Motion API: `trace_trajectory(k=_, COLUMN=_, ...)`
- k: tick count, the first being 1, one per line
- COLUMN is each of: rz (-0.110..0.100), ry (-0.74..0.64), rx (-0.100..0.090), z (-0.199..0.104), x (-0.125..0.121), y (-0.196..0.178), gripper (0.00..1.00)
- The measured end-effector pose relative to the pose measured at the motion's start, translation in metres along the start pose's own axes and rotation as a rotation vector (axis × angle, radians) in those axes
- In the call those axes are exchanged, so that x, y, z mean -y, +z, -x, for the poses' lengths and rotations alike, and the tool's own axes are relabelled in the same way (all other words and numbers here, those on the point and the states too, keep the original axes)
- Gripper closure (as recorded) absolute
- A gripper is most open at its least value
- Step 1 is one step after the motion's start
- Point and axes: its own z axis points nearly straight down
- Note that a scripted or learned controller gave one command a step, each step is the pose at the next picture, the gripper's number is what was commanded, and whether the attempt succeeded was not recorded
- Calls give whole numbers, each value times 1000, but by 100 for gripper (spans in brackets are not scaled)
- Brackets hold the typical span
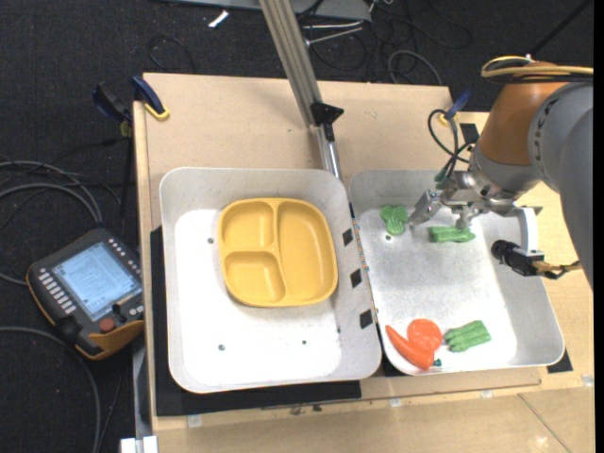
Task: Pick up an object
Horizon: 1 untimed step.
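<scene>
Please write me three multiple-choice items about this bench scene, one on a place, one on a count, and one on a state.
1. Where does the yellow tray lie?
A. In the left bin
B. In the right bin
C. On the floor

2. How many green toys are in the right bin?
A. One
B. Three
C. Five

3. How does the yellow tray sit?
A. Leaning on the bin wall
B. Flipped upside down
C. Flat, with its compartments facing up

Answers:
1. A, as the tray rests in the left bin, beside the divide between the bins.
2. B, as one green toy lies at the upper left, a second lies near the end effector, and a third sits by the red and orange toys at the near edge.
3. C, as its three open compartments show from above.
</scene>
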Motion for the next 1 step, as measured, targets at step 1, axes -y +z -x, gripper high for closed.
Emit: trace_trajectory(k=1, rz=6, ry=-1, rx=1, z=0, x=-2, y=-15, gripper=100)
